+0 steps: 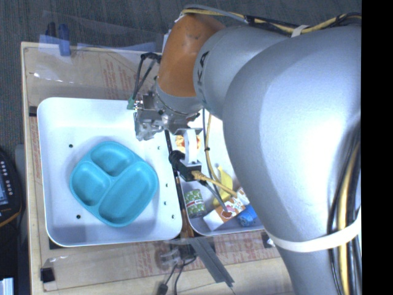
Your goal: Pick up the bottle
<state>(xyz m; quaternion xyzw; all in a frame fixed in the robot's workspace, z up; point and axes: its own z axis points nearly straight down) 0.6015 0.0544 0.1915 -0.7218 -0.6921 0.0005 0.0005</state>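
Note:
My gripper (147,126) hangs over the upper right corner of the left bin (55,121), close to the wall between the two bins. The grey arm with its orange band (181,54) reaches in from the right and hides most of the right bin (199,227). In the visible strip of that bin lies a small green-labelled container (194,203), which may be the bottle; I cannot tell for sure. It is below and to the right of the gripper, well apart from it.
A blue divided plate (113,182) lies in the left bin, below and left of the gripper. The right bin's visible strip also holds an orange-and-white package (186,142), a yellow item (225,183), a printed carton (230,206) and a small blue piece (247,217).

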